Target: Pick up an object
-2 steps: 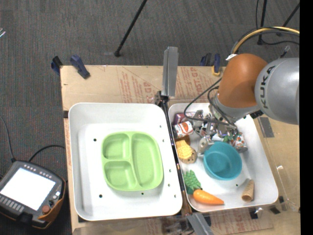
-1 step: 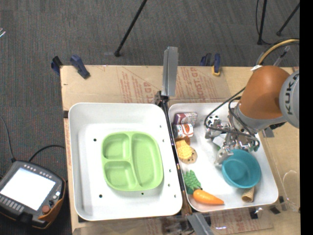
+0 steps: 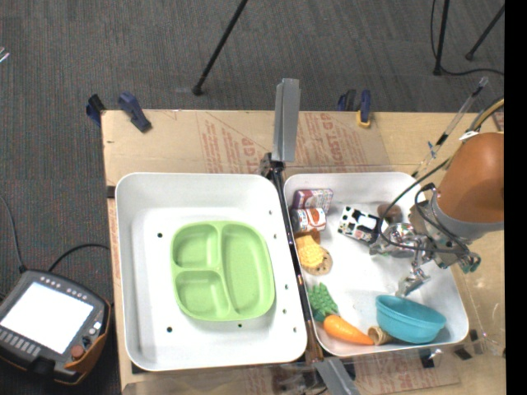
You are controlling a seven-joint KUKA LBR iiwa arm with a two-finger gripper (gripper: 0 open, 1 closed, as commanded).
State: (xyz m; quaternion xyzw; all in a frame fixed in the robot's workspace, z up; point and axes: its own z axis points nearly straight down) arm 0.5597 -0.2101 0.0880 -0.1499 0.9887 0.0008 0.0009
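Cardboard-topped bench: two-finger gripper [image 3: 409, 271], grip state indiscernible, approaching above shallow white right bin [image 3: 362, 179]; next, descend onto a toy.

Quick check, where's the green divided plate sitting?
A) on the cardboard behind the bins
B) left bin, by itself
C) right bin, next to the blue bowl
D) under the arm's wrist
B: the green divided plate lies flat in the left bin, while the blue bowl, the toy carrot and the other small items sit in the right bin.
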